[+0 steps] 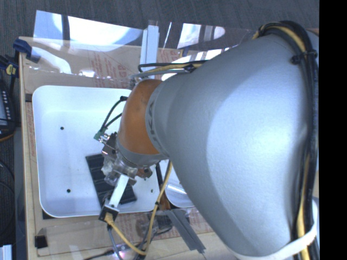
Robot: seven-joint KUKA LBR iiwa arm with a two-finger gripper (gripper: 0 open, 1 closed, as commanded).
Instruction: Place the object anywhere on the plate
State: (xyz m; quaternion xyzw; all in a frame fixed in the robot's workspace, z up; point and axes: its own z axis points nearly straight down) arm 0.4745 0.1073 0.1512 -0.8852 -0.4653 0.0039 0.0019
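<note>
Lower centre of frame, within left bin [59, 161]: gripper [115, 173] sat over dark ribbed object [96, 172], touching or just above; jaw state hidden by wrist [135, 126], could not be told; judged step was grasp; descent shd be vertical, centred on obj., then lift clear of bin wall.

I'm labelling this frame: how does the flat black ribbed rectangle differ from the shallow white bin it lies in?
The flat black ribbed rectangle is dark and grooved; the shallow white bin is pale and smooth. The rectangle is far smaller, covering a patch of the bin's floor. The end effector hides part of the rectangle; the bin shows mostly unobstructed. Both are roughly rectangular.
</note>
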